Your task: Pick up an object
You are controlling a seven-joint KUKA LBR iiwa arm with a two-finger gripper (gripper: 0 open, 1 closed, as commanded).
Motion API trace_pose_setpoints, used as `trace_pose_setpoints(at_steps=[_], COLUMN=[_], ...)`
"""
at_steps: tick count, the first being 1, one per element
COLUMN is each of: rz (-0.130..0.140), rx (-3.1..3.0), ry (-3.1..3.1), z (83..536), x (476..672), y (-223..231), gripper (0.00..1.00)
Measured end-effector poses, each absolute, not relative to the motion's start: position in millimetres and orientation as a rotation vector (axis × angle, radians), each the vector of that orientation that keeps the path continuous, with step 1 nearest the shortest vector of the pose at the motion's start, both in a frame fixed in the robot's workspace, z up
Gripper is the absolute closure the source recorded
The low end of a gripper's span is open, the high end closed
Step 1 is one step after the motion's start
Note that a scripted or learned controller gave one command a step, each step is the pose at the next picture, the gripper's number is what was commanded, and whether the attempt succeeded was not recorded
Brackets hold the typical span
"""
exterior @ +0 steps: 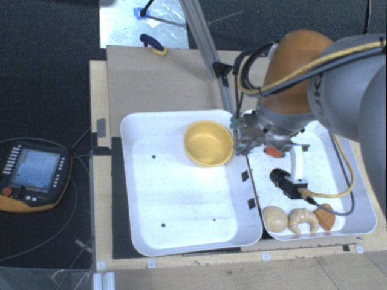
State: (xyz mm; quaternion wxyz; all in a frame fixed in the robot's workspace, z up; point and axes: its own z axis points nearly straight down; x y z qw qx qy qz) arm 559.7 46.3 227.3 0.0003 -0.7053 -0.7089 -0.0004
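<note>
A yellow bowl (208, 142) stands upright in the back right corner of the left bin (175, 216). My gripper (240, 140) hangs over the divide between the two bins, right beside the bowl's right rim, and I see nothing held in it. A small red-orange object (273, 152) lies in the right bin (354, 213) just under the wrist, partly hidden. Along that bin's front edge sit a pale round bun (275, 218), a croissant (304, 220) and an orange-brown piece (325, 216).
The grey arm with its orange band (299, 71) covers the back of the right bin. A slanted metal pole (205, 41) rises behind the bins. A teach pendant (33, 174) lies on the floor at the left.
</note>
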Motion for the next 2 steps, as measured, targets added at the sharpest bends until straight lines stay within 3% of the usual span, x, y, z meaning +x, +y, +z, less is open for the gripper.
trace_pose_setpoints(at_steps=[1,2], rz=[-0.003,-0.001], rx=[-2.216,-2.221], ry=[-2.226,-2.222], z=[236.8,236.5], x=[548.7,549.0], y=[91.8,89.4], gripper=[1.00,0.00])
